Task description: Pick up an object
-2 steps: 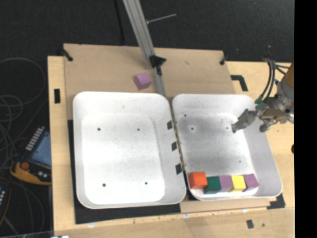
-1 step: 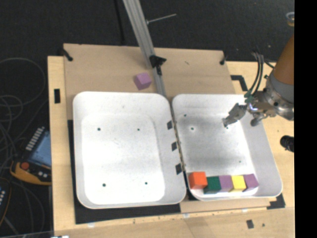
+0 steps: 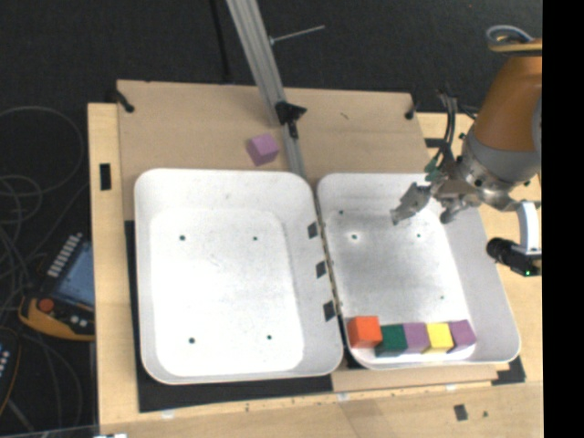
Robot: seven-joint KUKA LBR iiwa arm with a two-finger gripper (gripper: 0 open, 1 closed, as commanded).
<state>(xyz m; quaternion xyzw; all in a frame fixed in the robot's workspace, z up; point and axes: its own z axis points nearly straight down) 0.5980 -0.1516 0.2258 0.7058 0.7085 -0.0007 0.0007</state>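
Above the right bin (image 3: 474, 272), the hand (image 3: 427, 205) is being held with fingers spread wide and nothing between them. Well apart from it, blocks (image 3: 412, 336) are being kept lined along that bin's near wall, probably for picking.

Two shallow white bins sit side by side on the bench: the left bin (image 3: 164, 272) and the right bin (image 3: 488, 281). Six blocks show in all. Five stand in a row along the right bin's near edge: one orange block (image 3: 365, 329), one green block (image 3: 392, 338), one purple block (image 3: 416, 336), one yellow block (image 3: 441, 336) and another purple block (image 3: 462, 332). The sixth, a lone purple block (image 3: 263, 149), lies on the bench beyond the left bin's far edge. That makes three purple blocks and one each of the rest.
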